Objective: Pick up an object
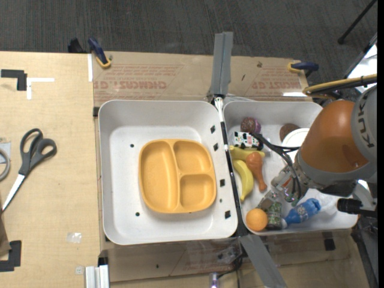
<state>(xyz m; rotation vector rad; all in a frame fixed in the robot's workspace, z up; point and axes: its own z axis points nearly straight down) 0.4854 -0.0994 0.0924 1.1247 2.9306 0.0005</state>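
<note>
The right bin (pixel 273 105) holds several small objects. A yellow banana (pixel 243 176) lies along its left wall, with an orange drumstick-shaped toy (pixel 258 168) beside it. An orange ball (pixel 257 219) rests in the near left corner, and a blue bottle (pixel 304 212) lies to its right. A purple item (pixel 251 125) and a black-and-white item (pixel 245 140) sit farther back. My gripper (pixel 278 201) is low in the bin between the ball and the blue bottle, over a dark greenish item (pixel 273 216). The grey and orange wrist (pixel 331 144) hides the bin's right part.
The left bin (pixel 114 179) holds a yellow divided plate (pixel 177 176). A white round dish (pixel 296 138) and a brown item (pixel 288 129) sit at the right bin's back. Scissors (pixel 29 155) lie on the bench at the far left. A grey divider (pixel 221 65) rises between the bins.
</note>
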